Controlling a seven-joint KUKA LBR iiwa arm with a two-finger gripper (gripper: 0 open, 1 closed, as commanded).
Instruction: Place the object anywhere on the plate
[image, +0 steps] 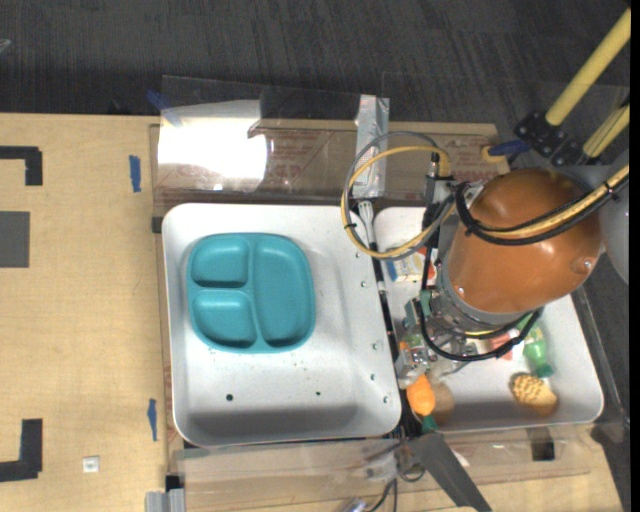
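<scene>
We see a small orange object (422, 397) lying in the right bin (575, 400), at its near left corner just beside the wall shared with the left bin (300, 400). The teal divided plate (250, 290) sits well apart from it, in the left bin's far half. The arm's orange band (520, 245) hangs over the right bin above the object, with a yellowish toy (533, 390) to the object's right; the gripper's state we cannot tell.
</scene>
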